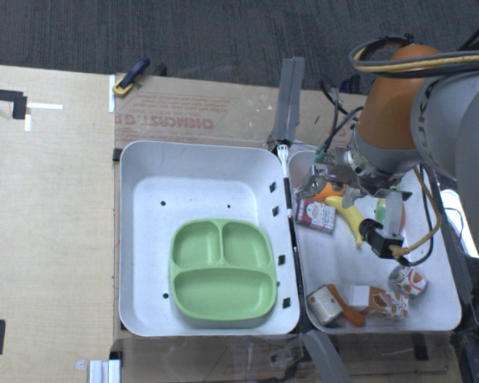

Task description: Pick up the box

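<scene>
Hand (330, 184) low in the right bin (438, 320), upper middle-right of frame — can't tell its state. Box (316, 215) lies flat just below it, near the bin's left wall, not lifted. I judge the grasp and lift both remain.

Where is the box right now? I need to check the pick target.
The box lies in the right bin, near its left wall, beside the banana and just below the gripper.
</scene>
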Robot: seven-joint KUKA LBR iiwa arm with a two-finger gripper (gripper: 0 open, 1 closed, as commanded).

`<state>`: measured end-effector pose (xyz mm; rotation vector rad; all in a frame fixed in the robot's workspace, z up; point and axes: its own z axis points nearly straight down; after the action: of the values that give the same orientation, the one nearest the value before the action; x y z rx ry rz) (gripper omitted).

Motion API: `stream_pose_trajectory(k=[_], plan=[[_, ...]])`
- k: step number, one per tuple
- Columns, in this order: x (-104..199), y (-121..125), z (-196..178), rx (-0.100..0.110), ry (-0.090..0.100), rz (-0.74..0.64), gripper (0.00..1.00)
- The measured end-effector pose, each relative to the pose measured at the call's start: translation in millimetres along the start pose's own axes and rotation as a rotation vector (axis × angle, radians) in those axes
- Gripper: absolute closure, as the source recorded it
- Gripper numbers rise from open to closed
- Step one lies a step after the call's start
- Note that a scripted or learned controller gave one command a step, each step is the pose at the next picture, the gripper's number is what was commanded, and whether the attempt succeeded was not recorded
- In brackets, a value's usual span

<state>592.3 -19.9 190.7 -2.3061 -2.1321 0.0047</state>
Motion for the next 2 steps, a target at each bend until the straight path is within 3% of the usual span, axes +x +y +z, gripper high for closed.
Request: stream_pose_trajectory(k=[1, 2], plan=[[-12.4, -39.3, -82.2, -0.001, -0.001, 0.174, 0.00], [50.1, -74.3, 0.5, 0.002, 0.000, -0.004, 0.00]])
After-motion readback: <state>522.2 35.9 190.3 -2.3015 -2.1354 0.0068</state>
